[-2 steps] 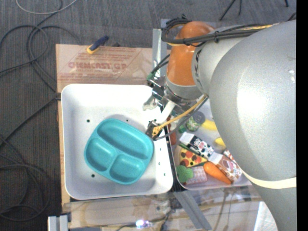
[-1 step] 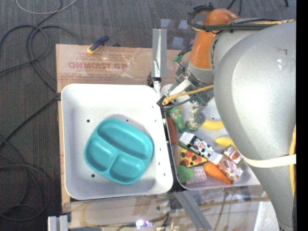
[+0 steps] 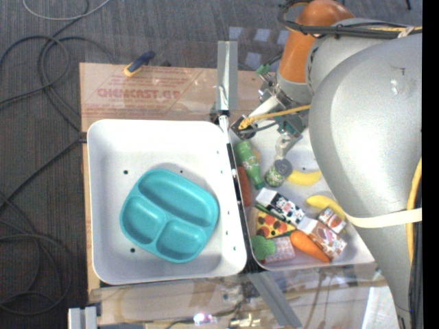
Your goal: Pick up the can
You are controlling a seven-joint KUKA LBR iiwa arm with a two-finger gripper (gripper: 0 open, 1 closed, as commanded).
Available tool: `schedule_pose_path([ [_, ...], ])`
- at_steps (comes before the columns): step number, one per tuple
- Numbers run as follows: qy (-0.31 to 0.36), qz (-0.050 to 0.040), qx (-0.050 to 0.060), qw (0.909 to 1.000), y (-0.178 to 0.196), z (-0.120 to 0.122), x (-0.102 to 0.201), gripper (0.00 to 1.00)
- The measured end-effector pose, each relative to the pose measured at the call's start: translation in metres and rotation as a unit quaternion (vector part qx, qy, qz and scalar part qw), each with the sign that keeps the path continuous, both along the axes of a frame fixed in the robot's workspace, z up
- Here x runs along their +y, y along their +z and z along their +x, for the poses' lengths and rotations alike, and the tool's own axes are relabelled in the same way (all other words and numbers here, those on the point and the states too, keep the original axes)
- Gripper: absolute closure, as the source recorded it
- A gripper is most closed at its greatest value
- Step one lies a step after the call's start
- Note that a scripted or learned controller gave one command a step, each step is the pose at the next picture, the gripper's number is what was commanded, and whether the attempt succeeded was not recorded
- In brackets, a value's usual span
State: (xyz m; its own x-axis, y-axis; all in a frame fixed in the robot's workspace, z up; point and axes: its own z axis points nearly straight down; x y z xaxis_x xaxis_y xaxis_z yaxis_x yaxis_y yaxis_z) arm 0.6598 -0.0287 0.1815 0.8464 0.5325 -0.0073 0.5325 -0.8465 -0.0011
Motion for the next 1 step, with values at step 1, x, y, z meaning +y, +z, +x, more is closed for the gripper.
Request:
schedule_pose_path([
  [1, 0.066, -0.0024, -0.014, 0.9977, -0.0449, -0.0085, -0.0455, 0.00],
])
